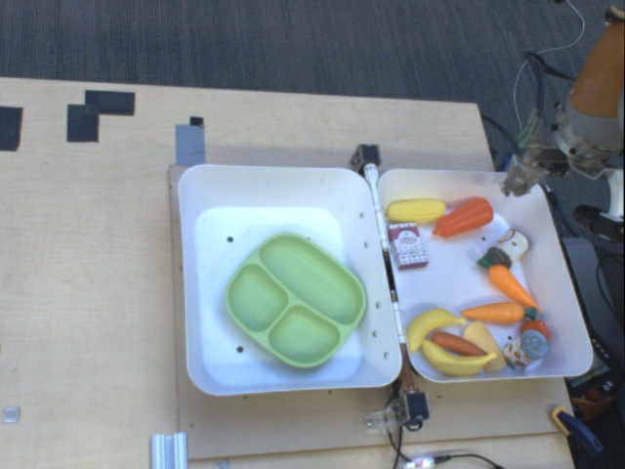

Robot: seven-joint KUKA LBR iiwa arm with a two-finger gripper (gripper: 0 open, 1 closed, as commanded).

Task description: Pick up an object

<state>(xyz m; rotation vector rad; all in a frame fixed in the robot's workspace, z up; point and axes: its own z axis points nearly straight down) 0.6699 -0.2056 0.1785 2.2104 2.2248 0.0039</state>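
Note:
The right bin [459, 270] holds toy food. A yellow corn cob [415, 209] and a red-orange pepper [464, 217] lie at its far end, with a small red box [407, 245] below the corn. Two orange carrots [510, 283] [494, 312] lie toward the right wall, beside a small dark and white piece [502, 252]. A banana [437, 341], a red sausage [457, 343] and a small can [531, 345] crowd the near end. My gripper [520, 176] hangs over the bin's far right corner, above and right of the pepper, with nothing seen in it.
The left bin [210, 262] carries a green divided plate [295, 299]. A metal clamp [367, 156] sits at the far end of the ridge between the bins. Cables [547, 76] trail behind the arm at the right. Dark markers [96, 113] lie on the bench at the left.

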